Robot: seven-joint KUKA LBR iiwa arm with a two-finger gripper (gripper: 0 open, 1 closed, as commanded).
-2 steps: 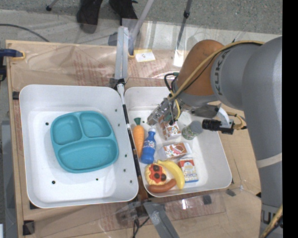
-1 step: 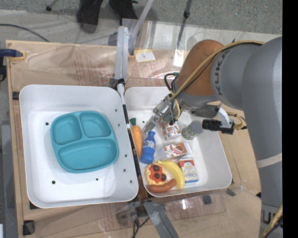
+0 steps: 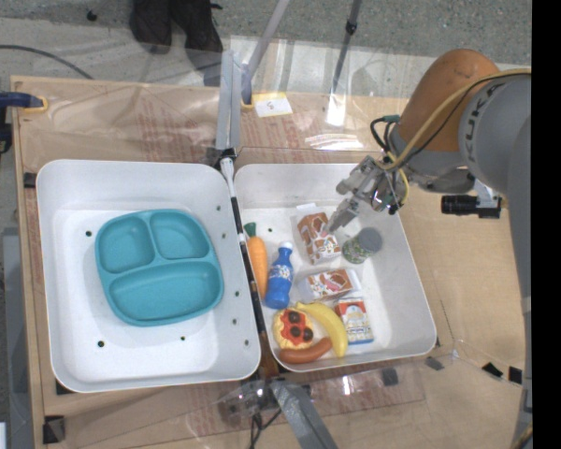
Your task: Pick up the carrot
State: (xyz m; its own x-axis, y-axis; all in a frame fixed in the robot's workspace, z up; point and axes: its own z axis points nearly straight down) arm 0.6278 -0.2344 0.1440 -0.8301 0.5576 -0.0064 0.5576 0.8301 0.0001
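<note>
While the grey arm (image 3: 486, 138) reaches in from three o'clock, its gripper (image 3: 348, 211) hangs over the upper middle of the right bin (image 3: 413, 279), pointing toward seven o'clock. Its tip sits just above a small brown-and-white packet (image 3: 318, 236), with a round grey-green can (image 3: 361, 246) just beside it at four o'clock. Nothing shows between the fingers, and whether they are spread or closed cannot be told from this angle.

The carrot (image 3: 257, 260) lies against the left wall of the right bin, at about eight o'clock from the gripper and well apart from it. It lies lengthwise along the wall, green top toward twelve o'clock and orange tip toward six. A blue bottle (image 3: 280, 276) with a white cap lies just beside it at three o'clock, near or touching it.

Below the bottle, toward the bin's six o'clock edge, a pizza slice (image 3: 294, 325), a banana (image 3: 325, 322) and a sausage (image 3: 309, 350) lie bunched together. A second packet (image 3: 332, 282) and a small red-and-white carton (image 3: 355, 320) lie at their three o'clock side.

The left bin (image 3: 65, 251) holds a teal divided plate (image 3: 159, 266) near its middle. Both bins rest side by side on the tan worktop (image 3: 103, 120).
</note>
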